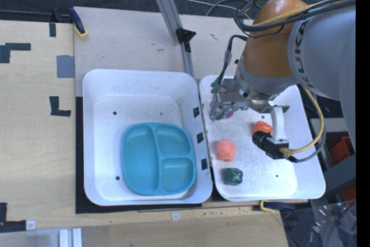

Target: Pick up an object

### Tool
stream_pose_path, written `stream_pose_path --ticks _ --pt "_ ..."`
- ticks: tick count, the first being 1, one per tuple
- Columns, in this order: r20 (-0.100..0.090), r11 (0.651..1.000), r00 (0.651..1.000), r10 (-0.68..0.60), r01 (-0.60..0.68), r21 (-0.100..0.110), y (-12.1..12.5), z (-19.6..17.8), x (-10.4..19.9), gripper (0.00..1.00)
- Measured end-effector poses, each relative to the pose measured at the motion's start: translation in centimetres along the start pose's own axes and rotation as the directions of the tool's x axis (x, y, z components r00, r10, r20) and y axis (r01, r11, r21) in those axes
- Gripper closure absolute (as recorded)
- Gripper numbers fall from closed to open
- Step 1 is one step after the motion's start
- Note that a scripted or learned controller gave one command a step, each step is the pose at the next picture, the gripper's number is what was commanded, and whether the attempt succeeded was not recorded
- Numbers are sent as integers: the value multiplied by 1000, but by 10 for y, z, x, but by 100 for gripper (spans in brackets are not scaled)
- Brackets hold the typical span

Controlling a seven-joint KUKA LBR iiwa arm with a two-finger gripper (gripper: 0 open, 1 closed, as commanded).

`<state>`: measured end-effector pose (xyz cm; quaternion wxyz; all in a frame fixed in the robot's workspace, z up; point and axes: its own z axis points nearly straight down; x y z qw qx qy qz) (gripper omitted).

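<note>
Hand (220,108) low over the right bin (300,182), nothing seen between its fingers.
Whether it is open or closed I cannot tell. The orange ball (226,150) lies just below it, a dark green lump (233,176) nearer the front; both look small, light, probably soft: grip across the middle.

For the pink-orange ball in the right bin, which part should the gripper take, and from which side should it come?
Probably from straight above, closing across the middle of the pink-orange ball. It looks rounded and lumpy, with no handle or edge. It lies free on the right bin floor, apart from the dark green object, so fingers fit on both sides. The gripper is up-left of it.
</note>
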<state>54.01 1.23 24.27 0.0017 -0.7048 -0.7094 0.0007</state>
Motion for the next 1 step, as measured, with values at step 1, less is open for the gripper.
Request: stream_pose_path --ticks 1 --pt "0 1000 1000 -2 2 -1 -3 1 58 100"
